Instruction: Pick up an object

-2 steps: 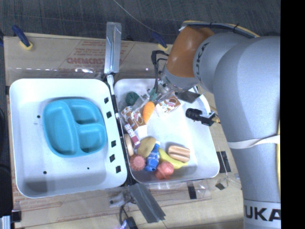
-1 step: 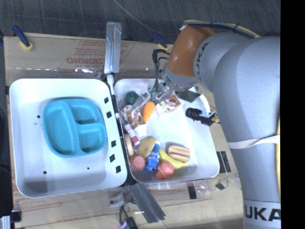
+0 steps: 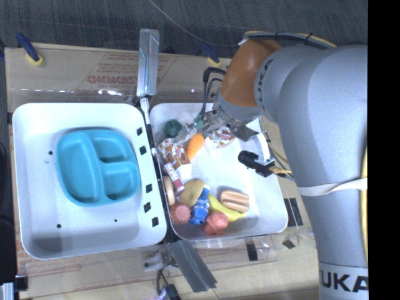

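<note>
sitting in the left bin (image 3: 28, 167) is a blue divided tray (image 3: 98, 165), flat on the floor. the right bin (image 3: 272, 199) holds a heap of toy food: a carrot (image 3: 195, 145) toward the far side, a potato (image 3: 192, 190), a blue bottle (image 3: 200, 209), a banana (image 3: 224, 209) and a hot dog (image 3: 235, 200) nearer. the gripper (image 3: 215, 129) hangs low at the far end, just beside the carrot; i cannot tell its state under the orange band (image 3: 245, 74).

Robot lab: KUKA arm (image 3: 312, 117), clamped bins (image 3: 37, 230).
</note>
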Motion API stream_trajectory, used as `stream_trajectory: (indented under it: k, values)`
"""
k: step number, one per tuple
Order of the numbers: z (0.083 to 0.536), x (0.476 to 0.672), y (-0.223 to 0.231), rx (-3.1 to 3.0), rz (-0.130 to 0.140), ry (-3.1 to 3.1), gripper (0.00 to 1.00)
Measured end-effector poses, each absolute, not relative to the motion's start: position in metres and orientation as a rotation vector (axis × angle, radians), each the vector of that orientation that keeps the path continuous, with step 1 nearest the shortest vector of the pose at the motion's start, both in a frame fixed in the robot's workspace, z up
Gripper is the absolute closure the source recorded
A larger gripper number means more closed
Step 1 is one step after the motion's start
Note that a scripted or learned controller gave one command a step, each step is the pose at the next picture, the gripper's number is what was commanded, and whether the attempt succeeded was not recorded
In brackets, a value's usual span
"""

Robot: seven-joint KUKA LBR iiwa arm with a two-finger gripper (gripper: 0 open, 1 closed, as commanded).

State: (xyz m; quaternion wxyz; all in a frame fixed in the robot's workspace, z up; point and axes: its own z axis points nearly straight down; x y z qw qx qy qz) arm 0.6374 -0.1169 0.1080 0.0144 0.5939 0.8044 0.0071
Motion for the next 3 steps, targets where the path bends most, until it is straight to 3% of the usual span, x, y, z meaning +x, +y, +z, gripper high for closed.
stream_trajectory:
  k: [1,2,3]
  values:
    - [0.098,0.637,-0.117,1.962,0.005,2.436,0.00]
    - [0.107,0.636,-0.115,1.957,0.005,2.443,1.00]
    - [0.196,0.659,-0.057,2.002,0.009,2.415,1.00]
